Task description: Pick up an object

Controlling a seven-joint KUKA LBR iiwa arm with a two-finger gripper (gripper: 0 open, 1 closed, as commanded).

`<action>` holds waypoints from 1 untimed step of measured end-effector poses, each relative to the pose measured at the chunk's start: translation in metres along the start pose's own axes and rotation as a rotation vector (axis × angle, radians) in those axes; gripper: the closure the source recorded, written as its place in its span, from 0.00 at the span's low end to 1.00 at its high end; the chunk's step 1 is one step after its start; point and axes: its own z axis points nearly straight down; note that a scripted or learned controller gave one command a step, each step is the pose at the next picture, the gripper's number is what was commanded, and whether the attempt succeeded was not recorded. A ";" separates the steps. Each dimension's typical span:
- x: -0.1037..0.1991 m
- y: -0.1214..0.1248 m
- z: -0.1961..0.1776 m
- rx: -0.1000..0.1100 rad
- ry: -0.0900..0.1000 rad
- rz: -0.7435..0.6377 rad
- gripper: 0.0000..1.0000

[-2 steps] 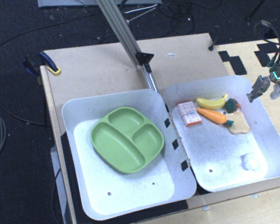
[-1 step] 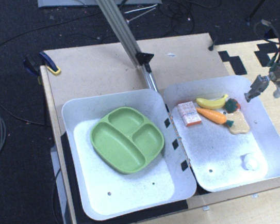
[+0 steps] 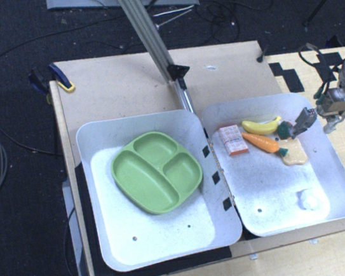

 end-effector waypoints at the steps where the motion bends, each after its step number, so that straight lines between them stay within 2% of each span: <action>1: 0.000 0.001 0.043 0.000 0.000 0.002 0.00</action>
